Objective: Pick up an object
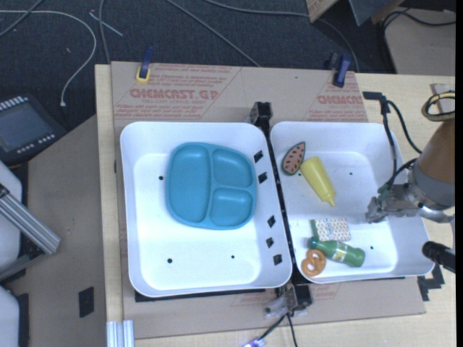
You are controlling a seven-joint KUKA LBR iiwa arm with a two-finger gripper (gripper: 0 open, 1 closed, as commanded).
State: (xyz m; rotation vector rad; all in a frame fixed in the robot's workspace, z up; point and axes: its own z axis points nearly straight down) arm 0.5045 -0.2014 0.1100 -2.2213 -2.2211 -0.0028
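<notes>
Right bin [362, 157], end effector [377, 210] over its floor

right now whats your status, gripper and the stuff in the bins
Gripper low at right bin's right side, nothing seen held. Yellow bottle, green bottle lying untouched. Divided blue plate in left bin.

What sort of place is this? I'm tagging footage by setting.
Probably a robot lab bench: two white bins on cardboard, a robot arm reaching in, and loose cables on the floor.
</notes>
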